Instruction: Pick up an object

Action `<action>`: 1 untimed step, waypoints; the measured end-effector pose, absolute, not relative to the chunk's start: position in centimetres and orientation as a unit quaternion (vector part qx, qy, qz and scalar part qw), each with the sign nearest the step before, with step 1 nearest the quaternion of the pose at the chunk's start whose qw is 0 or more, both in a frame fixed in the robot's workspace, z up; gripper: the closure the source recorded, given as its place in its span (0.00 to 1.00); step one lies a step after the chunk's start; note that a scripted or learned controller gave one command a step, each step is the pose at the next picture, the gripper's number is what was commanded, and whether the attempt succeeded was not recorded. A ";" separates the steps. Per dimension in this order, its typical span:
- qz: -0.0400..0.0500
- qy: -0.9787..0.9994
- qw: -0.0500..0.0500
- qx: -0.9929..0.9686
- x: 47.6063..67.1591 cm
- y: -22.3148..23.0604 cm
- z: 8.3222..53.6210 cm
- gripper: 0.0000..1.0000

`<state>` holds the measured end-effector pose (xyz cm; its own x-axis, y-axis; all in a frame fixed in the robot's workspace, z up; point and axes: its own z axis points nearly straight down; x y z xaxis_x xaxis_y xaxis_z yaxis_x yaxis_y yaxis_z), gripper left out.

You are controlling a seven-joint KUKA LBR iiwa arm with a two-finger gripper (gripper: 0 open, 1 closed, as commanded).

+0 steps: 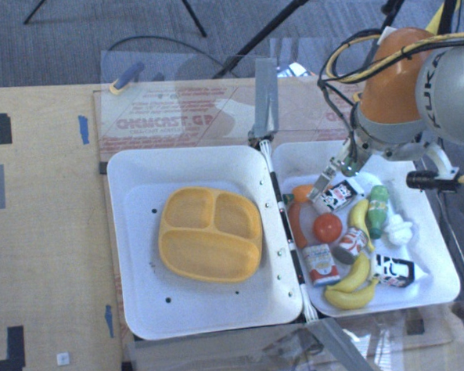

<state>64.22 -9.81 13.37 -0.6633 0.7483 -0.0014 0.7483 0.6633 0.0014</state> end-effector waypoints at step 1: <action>0.004 0.922 0.011 0.387 59.3 -10.9 9.3 0.00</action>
